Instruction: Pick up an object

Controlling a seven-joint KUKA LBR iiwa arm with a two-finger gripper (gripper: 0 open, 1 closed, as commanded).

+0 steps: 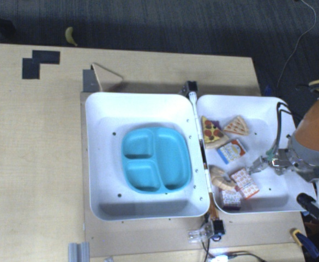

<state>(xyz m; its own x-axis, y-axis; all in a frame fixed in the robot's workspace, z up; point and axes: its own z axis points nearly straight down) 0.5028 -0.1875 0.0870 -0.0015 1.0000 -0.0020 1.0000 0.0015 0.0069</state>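
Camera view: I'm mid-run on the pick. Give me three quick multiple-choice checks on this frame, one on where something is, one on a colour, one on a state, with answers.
1. Where does the divided tray lie?
A. in the left bin
B. in the right bin
C. on the bare bench

2. What colour is that tray?
A. red
B. light blue
C. black

3. How does the gripper stand relative to the toy food items?
A. it holds the pizza slice high above the bench
B. it is low in the right bin, beside the red-and-white box
C. it is parked over the left bin

Answers: 1 A, the tray sits inside the left bin. 2 B, it is light blue against white. 3 B, its tip lies just above that box.
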